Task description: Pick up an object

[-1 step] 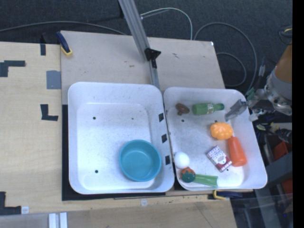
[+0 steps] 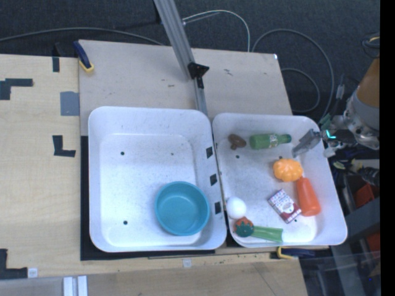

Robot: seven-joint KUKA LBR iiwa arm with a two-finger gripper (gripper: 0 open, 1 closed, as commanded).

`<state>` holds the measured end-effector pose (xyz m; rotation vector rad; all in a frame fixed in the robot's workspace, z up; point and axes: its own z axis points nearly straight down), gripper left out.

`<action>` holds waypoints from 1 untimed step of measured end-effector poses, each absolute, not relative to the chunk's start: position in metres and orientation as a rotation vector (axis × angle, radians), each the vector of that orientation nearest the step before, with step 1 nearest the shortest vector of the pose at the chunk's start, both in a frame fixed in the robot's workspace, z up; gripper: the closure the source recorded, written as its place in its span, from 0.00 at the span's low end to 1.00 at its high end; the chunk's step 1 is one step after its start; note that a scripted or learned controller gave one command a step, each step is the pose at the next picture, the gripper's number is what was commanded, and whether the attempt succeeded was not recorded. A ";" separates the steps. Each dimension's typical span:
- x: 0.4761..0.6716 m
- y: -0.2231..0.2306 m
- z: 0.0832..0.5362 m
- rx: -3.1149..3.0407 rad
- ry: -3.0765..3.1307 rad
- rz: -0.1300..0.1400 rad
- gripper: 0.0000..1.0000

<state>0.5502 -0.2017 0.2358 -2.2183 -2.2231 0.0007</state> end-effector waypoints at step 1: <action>0.546 -0.204 0.172 -2.216 -2.218 0.007 0.00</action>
